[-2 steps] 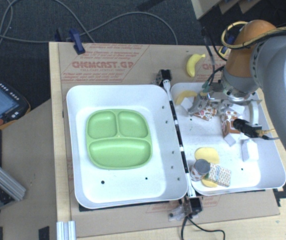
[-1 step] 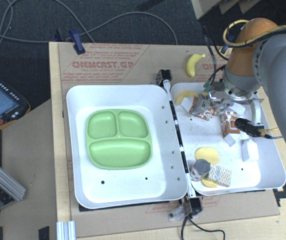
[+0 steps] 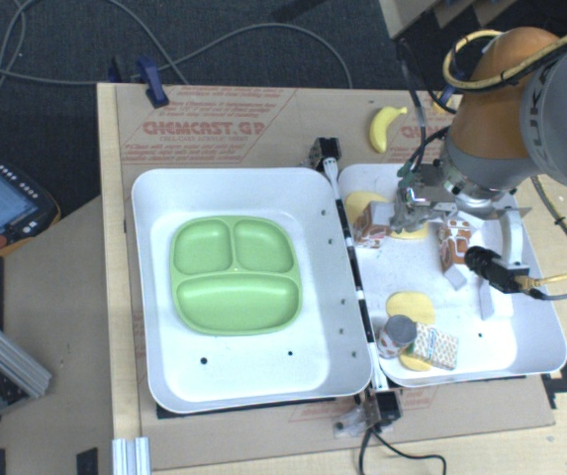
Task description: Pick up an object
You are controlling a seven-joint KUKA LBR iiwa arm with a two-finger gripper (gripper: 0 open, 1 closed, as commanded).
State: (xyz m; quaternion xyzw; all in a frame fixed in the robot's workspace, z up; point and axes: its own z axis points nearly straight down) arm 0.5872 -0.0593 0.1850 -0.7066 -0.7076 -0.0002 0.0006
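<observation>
The robot arm [image 3: 520, 97] comes in from the right and bends down over the right bin [image 3: 535, 339]. Its claw [image 3: 414, 204] is low at the back of that bin, near a small red and white packet [image 3: 370, 224]. I cannot tell if the claw is open or closed, or if it has anything.

Another brown packet [image 3: 453, 245] lies just beside the arm. At the front of the bin are a yellow thing [image 3: 412, 307], a small can [image 3: 396, 334] and a checked packet [image 3: 435, 346], close together.

The left bin [image 3: 164, 364] holds a green plate [image 3: 236, 273] with three parts. A banana [image 3: 386, 127] lies on the surface [image 3: 214, 127] behind the bins.
</observation>
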